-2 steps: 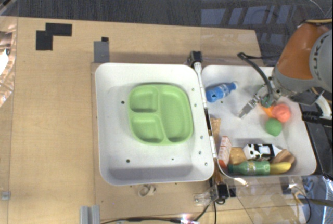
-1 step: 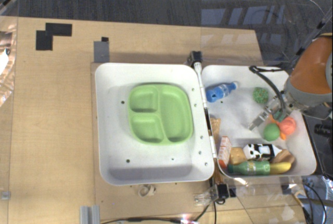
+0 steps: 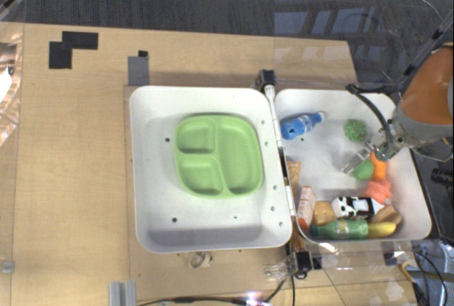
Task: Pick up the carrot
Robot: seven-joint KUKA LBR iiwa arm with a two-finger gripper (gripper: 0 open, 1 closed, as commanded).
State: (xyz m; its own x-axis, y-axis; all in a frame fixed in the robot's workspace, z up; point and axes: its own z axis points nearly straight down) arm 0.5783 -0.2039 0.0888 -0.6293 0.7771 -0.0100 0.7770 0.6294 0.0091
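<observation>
- The small orange carrot with a green leafy end (image 3: 374, 168) lies in the right white bin (image 3: 319, 150), toward its right wall, about midway down.
- Its long axis runs roughly left to right with a slight tilt, green end to the left, orange body to the right.
- The two-finger gripper (image 3: 374, 155) sits right at the carrot, touching or just above it; whether its fingers are spread or closed I cannot tell.
- The grey arm with the orange band (image 3: 429, 95) reaches in from the right, slanting down and leftward to the carrot.
- Just below the carrot lies a pinkish-orange lumpy toy (image 3: 380, 189).
- A fuzzy green ball (image 3: 355, 129) rests up and to the left, near it.
- A blue bottle (image 3: 299, 125) lies farther left.
- The left white bin (image 3: 152, 155) holds a green divided plate (image 3: 217, 155).
</observation>
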